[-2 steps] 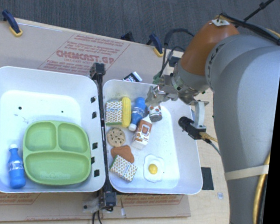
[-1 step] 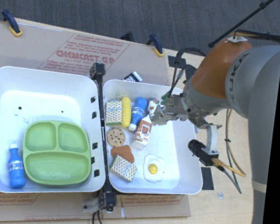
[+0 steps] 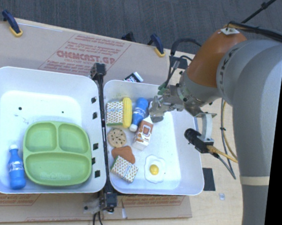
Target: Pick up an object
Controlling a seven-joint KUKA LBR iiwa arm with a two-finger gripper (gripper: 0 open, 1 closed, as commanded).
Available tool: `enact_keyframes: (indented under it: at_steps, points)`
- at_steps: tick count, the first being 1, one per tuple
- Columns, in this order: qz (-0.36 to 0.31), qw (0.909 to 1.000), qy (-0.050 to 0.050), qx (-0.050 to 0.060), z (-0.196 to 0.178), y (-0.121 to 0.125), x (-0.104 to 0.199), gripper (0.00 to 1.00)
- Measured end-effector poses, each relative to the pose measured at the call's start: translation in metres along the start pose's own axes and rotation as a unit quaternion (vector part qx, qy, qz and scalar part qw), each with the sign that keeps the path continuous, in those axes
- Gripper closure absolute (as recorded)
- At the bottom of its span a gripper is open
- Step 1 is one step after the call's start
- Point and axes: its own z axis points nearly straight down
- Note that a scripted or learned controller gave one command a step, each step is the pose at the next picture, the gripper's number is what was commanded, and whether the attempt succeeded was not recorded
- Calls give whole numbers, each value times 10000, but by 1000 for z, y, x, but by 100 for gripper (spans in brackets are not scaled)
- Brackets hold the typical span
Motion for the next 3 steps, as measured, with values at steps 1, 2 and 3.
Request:
enact_keyframes:
  at_steps: [1, 2, 3]
  points:
    - [14, 10000, 4, 9, -15, -23, -32, 100]
    - [6, 10000, 3, -6, -6, 11, -19, 100]
    - [-3, 10000, -1, -11, -8, 28, -23, 100]
